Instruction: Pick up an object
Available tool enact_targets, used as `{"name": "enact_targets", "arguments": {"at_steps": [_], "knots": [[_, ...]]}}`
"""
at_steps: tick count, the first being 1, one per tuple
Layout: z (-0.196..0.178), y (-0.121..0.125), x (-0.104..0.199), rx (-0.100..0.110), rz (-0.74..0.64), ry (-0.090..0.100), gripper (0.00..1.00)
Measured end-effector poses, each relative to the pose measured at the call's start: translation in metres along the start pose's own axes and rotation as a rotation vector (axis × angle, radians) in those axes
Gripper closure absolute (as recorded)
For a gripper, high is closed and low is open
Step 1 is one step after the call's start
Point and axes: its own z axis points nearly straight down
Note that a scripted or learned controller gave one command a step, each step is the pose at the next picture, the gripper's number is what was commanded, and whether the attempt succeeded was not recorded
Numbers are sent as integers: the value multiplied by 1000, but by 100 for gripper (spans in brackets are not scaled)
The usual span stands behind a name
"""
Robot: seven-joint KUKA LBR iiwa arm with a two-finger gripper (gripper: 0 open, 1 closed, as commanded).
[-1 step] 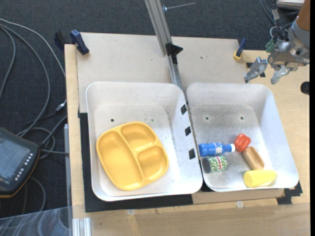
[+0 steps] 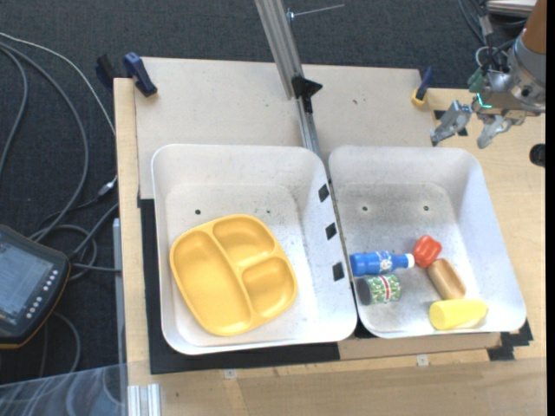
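Fingers [image 2: 470,128] spread, empty, above right bin [image 2: 486,189]; labels unreadable.

My pincer [image 2: 468,128] hangs behind the right bin [image 2: 486,189]. In that bin's near end lie a bottle [image 2: 381,262], can [image 2: 381,289], and block [image 2: 457,314]. Left of it, another bin [image 2: 173,180] holds a divided plate [image 2: 232,273].

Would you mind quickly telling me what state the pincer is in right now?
Pincer: open, holding nothing, raised above the far right corner of the right bin.
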Motion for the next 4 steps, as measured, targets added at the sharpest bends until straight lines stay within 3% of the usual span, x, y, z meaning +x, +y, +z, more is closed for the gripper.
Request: {"name": "enact_targets", "arguments": {"at_steps": [3, 4], "knots": [[174, -13, -13, 6, 2, 1, 0], [158, -10, -13, -4, 1, 0, 100]]}}
